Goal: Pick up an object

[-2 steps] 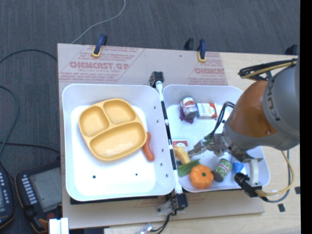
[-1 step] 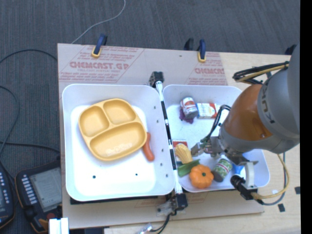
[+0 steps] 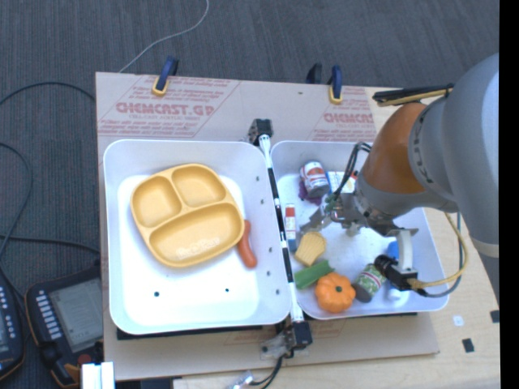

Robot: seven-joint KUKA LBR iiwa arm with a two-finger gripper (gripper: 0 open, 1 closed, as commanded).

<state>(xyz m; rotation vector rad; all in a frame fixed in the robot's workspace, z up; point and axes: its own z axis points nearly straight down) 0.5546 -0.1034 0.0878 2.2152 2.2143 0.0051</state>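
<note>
Tool [image 3: 331,214] sits low in the right bin [image 3: 431,254], centre-right of frame; finger spacing cannot be told. Just below it: yellow wedge [image 3: 310,249], green piece [image 3: 311,273], orange pumpkin [image 3: 335,292]. Purple can [image 3: 314,178] lies above it. Left bin [image 3: 122,298] holds a yellow divided plate [image 3: 188,213], with an orange sausage [image 3: 246,245] touching its right edge.

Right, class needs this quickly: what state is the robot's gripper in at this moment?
Gripper: down in the right bin, above the yellow cheese wedge; open or shut cannot be told.
</note>
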